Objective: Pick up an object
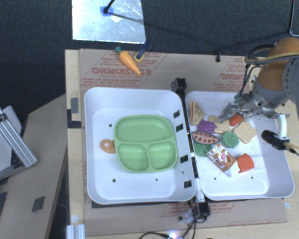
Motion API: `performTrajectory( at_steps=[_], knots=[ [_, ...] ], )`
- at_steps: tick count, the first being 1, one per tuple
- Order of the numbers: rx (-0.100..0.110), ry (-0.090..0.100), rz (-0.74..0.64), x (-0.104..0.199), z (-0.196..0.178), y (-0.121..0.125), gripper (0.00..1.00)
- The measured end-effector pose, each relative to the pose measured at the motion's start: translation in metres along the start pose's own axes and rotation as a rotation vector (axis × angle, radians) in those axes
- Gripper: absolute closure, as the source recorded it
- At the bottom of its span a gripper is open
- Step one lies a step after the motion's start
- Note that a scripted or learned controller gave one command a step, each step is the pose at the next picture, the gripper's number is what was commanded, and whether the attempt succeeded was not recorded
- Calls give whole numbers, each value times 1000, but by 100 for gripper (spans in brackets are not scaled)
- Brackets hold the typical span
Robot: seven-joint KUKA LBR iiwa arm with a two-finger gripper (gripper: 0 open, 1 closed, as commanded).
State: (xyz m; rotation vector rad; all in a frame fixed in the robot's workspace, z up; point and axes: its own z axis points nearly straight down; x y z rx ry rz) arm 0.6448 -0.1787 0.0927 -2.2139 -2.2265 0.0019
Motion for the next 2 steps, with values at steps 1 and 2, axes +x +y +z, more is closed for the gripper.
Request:
performTrajectory(
  at_steps=[1, 2],
  knots=[
    [-6, -2, -1, 0, 5, 2, 0],
    [-13, -4, -3, 0, -7, 4, 100]
  ],
)
